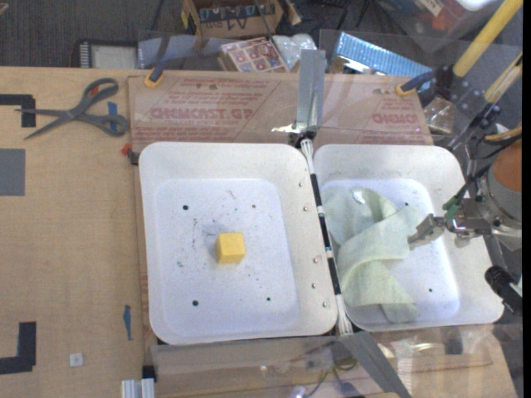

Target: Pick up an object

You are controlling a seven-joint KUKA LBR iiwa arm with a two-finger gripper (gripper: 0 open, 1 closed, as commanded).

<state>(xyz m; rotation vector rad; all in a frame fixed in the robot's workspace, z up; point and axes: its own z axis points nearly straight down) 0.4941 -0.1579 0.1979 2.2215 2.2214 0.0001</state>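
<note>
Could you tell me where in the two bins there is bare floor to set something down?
The left bin is mostly bare around the yellow block at its middle. The right bin is crowded: the pale green cloth covers its left and middle, with the gripper at the cloth's right edge; bare floor remains lower right.

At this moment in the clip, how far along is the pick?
Nothing looks picked yet. The gripper is low in the right bin, its tip at the edge of the pale green cloth, which lies crumpled on the bin floor. The yellow block sits untouched in the left bin. Grasping and lifting remain.
</note>
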